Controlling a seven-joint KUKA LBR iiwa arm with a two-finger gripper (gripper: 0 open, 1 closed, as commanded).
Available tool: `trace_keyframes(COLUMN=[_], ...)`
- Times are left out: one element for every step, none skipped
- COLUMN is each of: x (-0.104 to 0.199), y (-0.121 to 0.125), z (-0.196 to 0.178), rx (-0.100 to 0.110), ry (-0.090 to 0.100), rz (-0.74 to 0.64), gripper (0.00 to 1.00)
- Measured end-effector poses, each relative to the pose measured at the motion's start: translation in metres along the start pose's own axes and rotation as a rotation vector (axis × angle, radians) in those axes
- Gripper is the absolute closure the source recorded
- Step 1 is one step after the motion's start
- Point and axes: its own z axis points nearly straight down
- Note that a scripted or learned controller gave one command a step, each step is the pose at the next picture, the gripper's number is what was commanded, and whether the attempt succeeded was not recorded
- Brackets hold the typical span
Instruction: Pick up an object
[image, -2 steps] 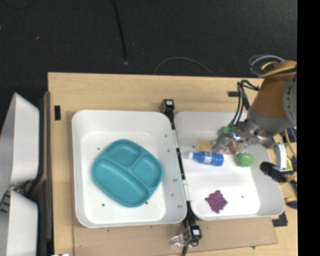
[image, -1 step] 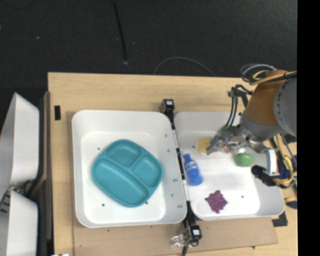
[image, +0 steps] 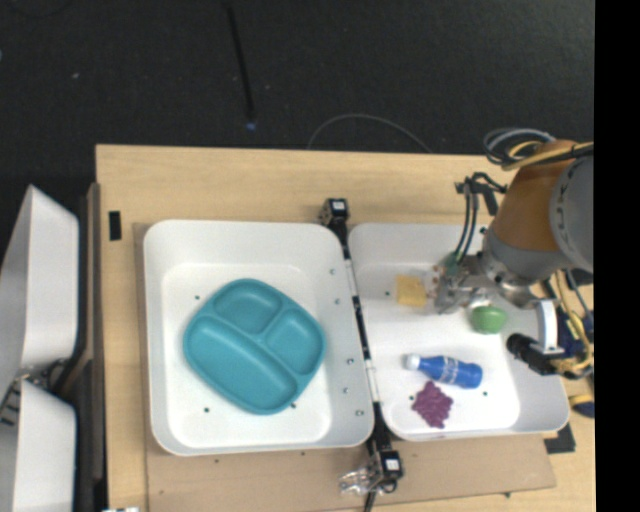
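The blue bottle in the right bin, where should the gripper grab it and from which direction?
Probably across the middle of the blue bottle's body, coming straight down. It lies on its side, white cap toward the left bin, so the fingers should close across its narrow width. The purple object lies close below it, so keep the fingers clear of that side.

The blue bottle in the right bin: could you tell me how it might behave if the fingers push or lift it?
The blue bottle lies on its side, so a sideways push would probably roll it. It looks small and plastic, so likely light and stiff. Its rounded, smooth body may slip, and the purple item lies close by.
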Motion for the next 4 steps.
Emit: trace_keyframes(x=[-0.004, -0.013, -0.013, -0.014], y=[0.005, 0.011, 0.014, 0.015], z=[-0.044, -0.103, -0.147, -0.176], rx=[0.0, -0.001, 0.0, 0.001], ry=[0.0, -0.001, 0.0, 0.0], rz=[-0.005, -0.006, -0.007, -0.008], gripper=[1.0, 1.0, 1.0, 1.0])
